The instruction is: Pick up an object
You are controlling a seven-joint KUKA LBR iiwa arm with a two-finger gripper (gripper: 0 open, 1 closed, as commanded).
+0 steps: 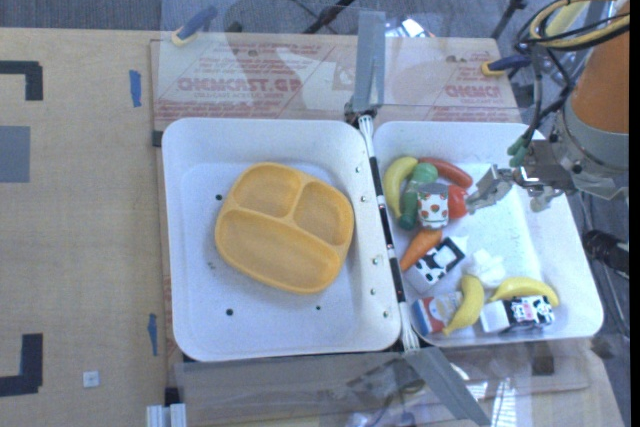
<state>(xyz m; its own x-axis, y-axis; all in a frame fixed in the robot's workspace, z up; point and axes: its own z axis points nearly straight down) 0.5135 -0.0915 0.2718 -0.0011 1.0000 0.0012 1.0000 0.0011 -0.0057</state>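
Observation:
My gripper (512,199) hangs over the middle of the right bin (560,245), its fingers spread open with nothing between them. Its left fingertip (478,199) is just right of a red toy (452,177) and a small white-and-red box (433,208). The cluster at the bin's left holds a yellow banana (398,181), a green toy (425,178), an orange carrot (420,246) and a cow-print box (441,261). Near the front lie a second banana (466,303), a third banana (522,289), a white lump (488,265) and a small black-and-white carton (526,312).
The left bin (190,245) holds a yellow divided plate (285,226). The grey arm with its orange band (606,85) comes in from the right, with cables above it. Bare white floor of the right bin lies under and right of the gripper.

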